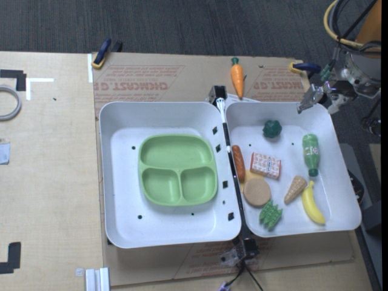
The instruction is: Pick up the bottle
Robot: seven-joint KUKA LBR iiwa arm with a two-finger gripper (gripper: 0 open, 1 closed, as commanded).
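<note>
Judging from where the gripper point(315, 96) hovers over the right bin's point(345, 223) far corner, whether its fingers are apart you cannot tell, you are at the approach, and next must descend onto the green bottle point(310, 153) lying near the banana point(313, 204).

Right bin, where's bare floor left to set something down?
In the right bin, bare floor lies along the far wall, left of the broccoli, and between the broccoli and green bottle. The near half is crowded: cracker box, cookie, cone, banana.
</note>
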